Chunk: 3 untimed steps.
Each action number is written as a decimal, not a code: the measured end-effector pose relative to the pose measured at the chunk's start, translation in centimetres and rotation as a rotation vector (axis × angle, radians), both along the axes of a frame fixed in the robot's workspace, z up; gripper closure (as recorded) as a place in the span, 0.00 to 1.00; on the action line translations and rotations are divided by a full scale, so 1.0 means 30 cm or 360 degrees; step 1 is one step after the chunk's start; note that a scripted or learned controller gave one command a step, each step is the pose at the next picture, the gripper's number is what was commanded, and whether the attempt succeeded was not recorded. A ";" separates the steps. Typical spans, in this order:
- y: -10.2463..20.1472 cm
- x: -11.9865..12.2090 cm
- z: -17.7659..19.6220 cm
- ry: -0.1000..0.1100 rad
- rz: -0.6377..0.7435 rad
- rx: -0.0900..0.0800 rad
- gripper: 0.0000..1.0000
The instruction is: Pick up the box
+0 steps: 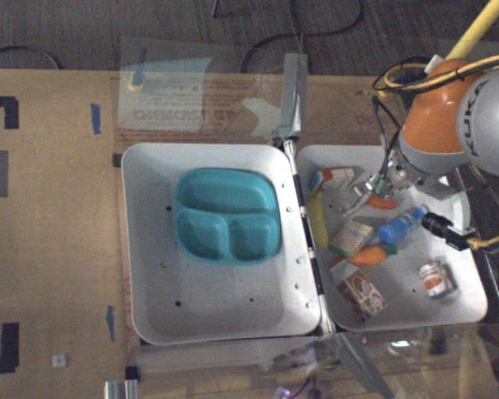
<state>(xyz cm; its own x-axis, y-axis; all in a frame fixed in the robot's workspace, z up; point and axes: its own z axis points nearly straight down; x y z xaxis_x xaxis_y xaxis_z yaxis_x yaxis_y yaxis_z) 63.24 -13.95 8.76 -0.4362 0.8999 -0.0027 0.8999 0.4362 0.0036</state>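
Note:
The right bin (474,306) holds three box-like things. A brown and red carton (362,294) lies near the front left corner. A tan packet-like box (352,238) lies in the middle left. A small white and red box (336,177) lies at the back left. My gripper (372,191) hangs low over the back of this bin, just right of the small white and red box and above a red-orange item (383,202). The arm's orange band (437,115) rises behind it.
A yellow banana (318,221) lies along the right bin's left wall. A blue bottle (402,225), an orange carrot (368,256) and a red and white can (437,279) lie mid-bin. The left bin (150,306) holds a teal divided tray (228,215). Black cables hang by the arm.

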 end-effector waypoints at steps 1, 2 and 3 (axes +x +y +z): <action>-0.173 -0.058 0.116 -0.0004 0.0138 -0.0003 0.00; 0.038 -0.096 0.002 -0.0007 0.0190 -0.0003 0.00; 0.026 -0.088 0.044 -0.0023 0.0181 -0.0007 1.00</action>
